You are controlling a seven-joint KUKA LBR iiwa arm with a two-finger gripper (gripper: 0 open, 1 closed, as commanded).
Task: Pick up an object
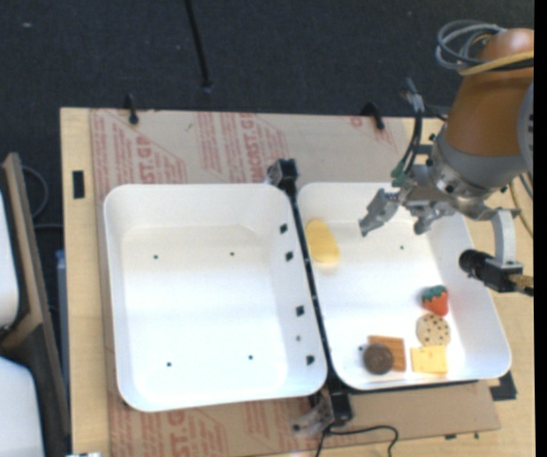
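Closest to the lens, the arm [487, 103] with its orange band hangs over the right bin [349, 284], and its gripper [402, 214] is spread wide with nothing between the fingers. It hovers above the bin's upper part, a posture that reads as a pause before a descent rather than a grasp.

Which object it means to take cannot be told for sure. The likeliest candidate is the yellow oval piece [322, 242], lying alone near the divider between the bins, just left of and below the gripper. It looks smooth, rounded and pale yellow, somewhat like a lemon or a potato toy; being isolated, it should be easy to close on.

Further out, a cluster sits at the bin's lower right corner: a red strawberry-like toy [434, 299], a speckled round cookie [433, 330], a yellow square block [430, 360], and a brown slab [393, 348] with a dark round piece [378, 358] on it. Packed together so, they would be harder to single out.

Beside it lies the left bin [149, 265].
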